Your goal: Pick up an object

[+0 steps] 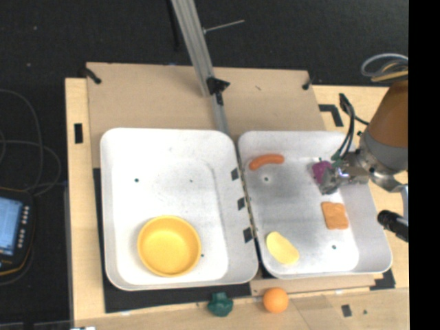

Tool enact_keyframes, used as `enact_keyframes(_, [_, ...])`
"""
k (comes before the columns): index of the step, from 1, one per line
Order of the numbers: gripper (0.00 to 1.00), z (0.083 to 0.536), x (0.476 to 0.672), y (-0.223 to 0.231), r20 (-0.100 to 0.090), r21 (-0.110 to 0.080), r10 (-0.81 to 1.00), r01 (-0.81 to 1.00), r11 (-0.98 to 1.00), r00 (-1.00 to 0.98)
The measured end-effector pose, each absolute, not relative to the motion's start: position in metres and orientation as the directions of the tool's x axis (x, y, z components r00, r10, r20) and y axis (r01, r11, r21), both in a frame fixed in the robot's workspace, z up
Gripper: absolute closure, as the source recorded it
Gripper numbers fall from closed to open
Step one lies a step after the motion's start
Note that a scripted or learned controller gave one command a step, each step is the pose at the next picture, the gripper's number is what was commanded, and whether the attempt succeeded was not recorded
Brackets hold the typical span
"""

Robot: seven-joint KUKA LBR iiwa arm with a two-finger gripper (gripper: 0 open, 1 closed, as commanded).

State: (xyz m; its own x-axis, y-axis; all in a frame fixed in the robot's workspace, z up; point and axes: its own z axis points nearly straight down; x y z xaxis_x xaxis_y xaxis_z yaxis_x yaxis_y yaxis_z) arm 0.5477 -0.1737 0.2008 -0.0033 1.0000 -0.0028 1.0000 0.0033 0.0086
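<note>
We count two white bins side by side on the bench: a left bin [120,150] and a right bin [295,143]. In the left bin we see one yellow bowl [169,245]. In the right bin we count four things: one orange sausage-shaped piece [266,161], one purple object [320,170], one orange-brown block [335,215] and one pale yellow piece [282,247]. On the bench in front of the bins we count two more: one orange ball [275,300] and one dark green object [220,304]. We see one arm [389,126].
</note>
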Motion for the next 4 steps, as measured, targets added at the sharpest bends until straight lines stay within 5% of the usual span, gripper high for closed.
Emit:
enact_keyframes(2, [1.0, 0.28, 0.555, -0.177, -0.002, 0.006, 1.0, 1.0, 0.004, -0.004])
enact_keyframes(4, [1.0, 0.277, 0.58, -0.081, -0.001, 0.002, 1.0, 1.0, 0.002, -0.002])
